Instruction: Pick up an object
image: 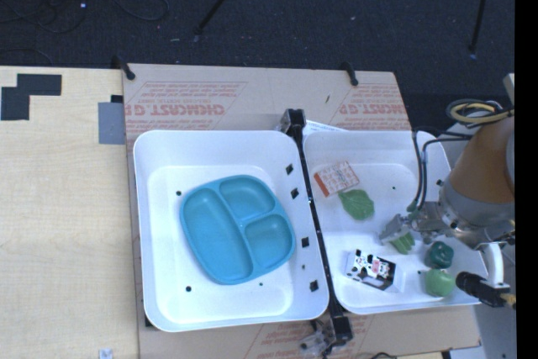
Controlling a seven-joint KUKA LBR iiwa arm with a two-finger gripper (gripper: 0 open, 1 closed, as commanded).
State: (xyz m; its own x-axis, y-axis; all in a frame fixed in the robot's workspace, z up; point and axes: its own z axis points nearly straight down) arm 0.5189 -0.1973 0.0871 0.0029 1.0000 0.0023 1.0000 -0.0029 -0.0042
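Camera view: at lower right, the metal two-finger gripper (402, 233) hangs over a small green block (403, 243), finger state unclear.

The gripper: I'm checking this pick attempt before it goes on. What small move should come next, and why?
Probably a short descent straight down, then a close. The gripper hangs in the right bin over a small green piece, and nothing shows between its fingers. The green lump and the dark green round object lie apart from it, so they shouldn't interfere.
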